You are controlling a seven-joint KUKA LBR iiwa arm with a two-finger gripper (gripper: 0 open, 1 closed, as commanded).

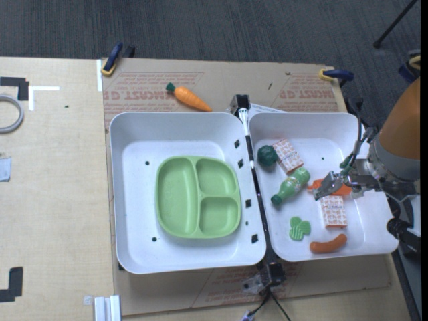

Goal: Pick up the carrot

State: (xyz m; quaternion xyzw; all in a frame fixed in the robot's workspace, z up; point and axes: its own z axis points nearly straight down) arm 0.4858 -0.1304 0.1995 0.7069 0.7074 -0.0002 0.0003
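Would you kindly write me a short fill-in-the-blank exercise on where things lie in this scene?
1. The carrot lies on the cardboard, outside both ____.
2. The green divided tray sits in the ____ bin.
3. The gripper hovers over the ____ bin.
4. The green bottle lies in the same bin as the ____-coloured sausage.

Missing words: bins; left; right; orange

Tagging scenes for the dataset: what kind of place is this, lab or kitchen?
Most likely a robotics lab bench, not a kitchen: two white bins clamped on cardboard, toy food such as a carrot and a green bottle, and black tape marks on the table.
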